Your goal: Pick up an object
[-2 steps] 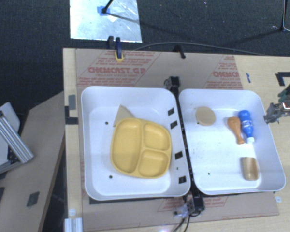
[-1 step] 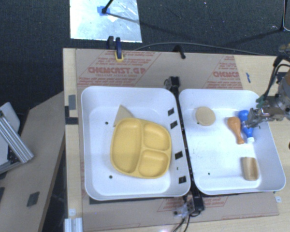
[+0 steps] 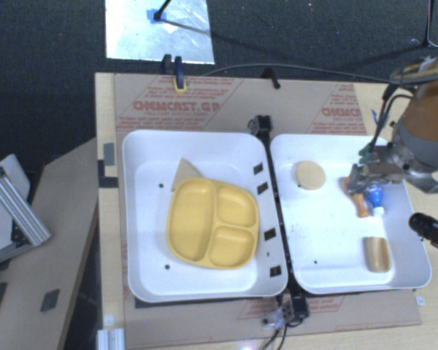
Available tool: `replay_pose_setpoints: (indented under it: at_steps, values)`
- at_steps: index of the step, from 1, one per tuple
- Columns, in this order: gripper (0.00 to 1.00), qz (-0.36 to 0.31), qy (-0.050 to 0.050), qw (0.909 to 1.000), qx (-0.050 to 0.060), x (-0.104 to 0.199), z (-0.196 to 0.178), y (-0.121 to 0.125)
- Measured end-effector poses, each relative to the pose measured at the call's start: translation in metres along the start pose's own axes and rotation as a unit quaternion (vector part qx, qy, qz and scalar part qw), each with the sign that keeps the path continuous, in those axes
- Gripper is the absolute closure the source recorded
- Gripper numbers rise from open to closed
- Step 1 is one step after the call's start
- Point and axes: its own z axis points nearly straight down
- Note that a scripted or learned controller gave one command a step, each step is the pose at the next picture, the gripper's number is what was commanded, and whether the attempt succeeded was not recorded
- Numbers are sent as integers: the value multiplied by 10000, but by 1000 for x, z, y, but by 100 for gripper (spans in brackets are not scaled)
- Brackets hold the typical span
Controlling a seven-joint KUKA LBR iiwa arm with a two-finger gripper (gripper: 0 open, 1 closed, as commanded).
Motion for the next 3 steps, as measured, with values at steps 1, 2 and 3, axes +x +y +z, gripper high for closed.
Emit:
replay_pose_setpoints:
  at_steps: [1, 2, 3]
  values:
    - [100, 7, 0, 10000, 5, 48, 14, 7]
    - [100, -5, 6, 10000, 5, 111, 18, 4]
    - [100, 0, 5, 10000, 13, 162, 23, -11]
